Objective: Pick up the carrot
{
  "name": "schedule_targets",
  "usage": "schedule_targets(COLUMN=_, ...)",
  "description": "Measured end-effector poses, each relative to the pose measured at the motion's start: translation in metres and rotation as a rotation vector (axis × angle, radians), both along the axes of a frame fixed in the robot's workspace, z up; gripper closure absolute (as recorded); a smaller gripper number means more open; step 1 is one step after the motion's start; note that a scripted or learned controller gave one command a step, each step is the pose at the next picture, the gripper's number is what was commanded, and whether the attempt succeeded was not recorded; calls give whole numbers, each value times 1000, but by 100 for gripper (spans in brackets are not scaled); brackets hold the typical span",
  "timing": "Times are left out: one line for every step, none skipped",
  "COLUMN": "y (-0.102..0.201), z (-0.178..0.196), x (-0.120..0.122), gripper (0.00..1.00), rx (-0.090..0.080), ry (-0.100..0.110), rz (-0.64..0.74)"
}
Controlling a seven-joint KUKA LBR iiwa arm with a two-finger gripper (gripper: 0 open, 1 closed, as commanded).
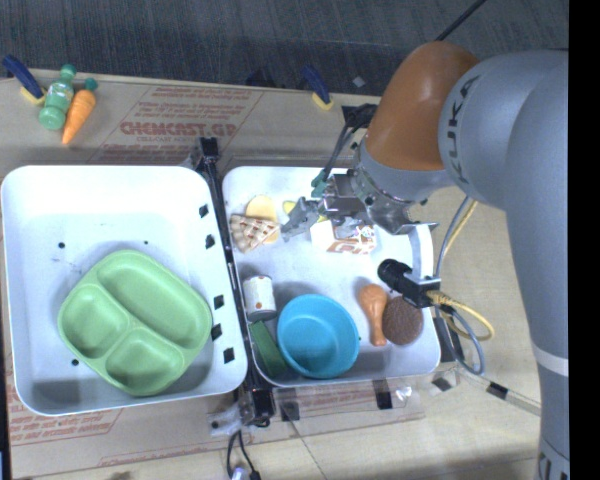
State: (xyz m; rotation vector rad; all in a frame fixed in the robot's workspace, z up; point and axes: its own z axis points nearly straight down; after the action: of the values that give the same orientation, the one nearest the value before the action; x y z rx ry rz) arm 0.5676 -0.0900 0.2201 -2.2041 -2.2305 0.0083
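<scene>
Blue bowl (318,335); orange carrot (78,113), green-topped, outside bins.

You are looking at a robotics laboratory bench, not a home or kitchen: a grey industrial arm (500,138) with an orange band reaches over two shallow white bins (20,268) fixed side by side on a brown cardboard sheet (170,118) printed with a supplier's name. Note the blue clamps (22,76) at the sheet's far edge, the loose cables (465,318) beside the right bin, and the toy food such as the plastic carrot (77,111), all marks of a test rig.
</scene>
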Motion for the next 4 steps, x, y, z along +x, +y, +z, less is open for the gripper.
schedule_targets(y=-69, z=-58, x=-18, gripper=0, rx=0, ry=2, rz=108)
schedule_targets(y=-110, z=-84, x=-36, gripper=0, rx=1, ry=1, rz=156)
schedule_targets(y=-121, z=-126, x=-65, gripper=0, rx=-2, ry=-9, rz=222)
schedule_targets(y=-121, z=-116, x=-64, gripper=100, rx=-4, ry=-7, rz=234)
